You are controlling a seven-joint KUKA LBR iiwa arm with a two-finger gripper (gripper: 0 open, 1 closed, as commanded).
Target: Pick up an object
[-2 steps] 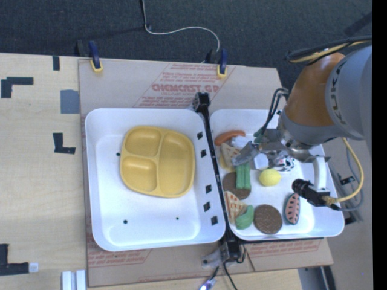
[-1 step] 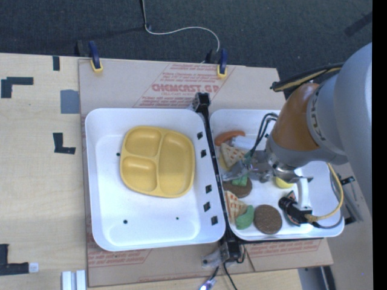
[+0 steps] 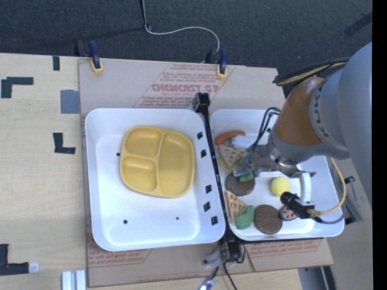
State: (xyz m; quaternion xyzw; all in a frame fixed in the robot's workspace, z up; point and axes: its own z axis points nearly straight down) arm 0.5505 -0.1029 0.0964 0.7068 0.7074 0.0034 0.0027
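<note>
Two white bins sit side by side on the bench. The left bin [image 3: 97, 180] holds a yellow divided plate [image 3: 158, 161], lying flat toward its back half. The right bin [image 3: 329, 228] is crowded with toy food: a red sausage [image 3: 228, 136] near the back left corner, a pizza slice [image 3: 230, 156] just in front of it, a brown patty [image 3: 240, 186] by the dividing wall, a yellow ball [image 3: 280, 186] in the middle, and a second brown round piece [image 3: 267, 219] beside a green item [image 3: 244, 220] along the front edge. The arm comes in from the right, and its gripper [image 3: 247, 173] is down among the food, just above the patty and beside the pizza slice.
</note>
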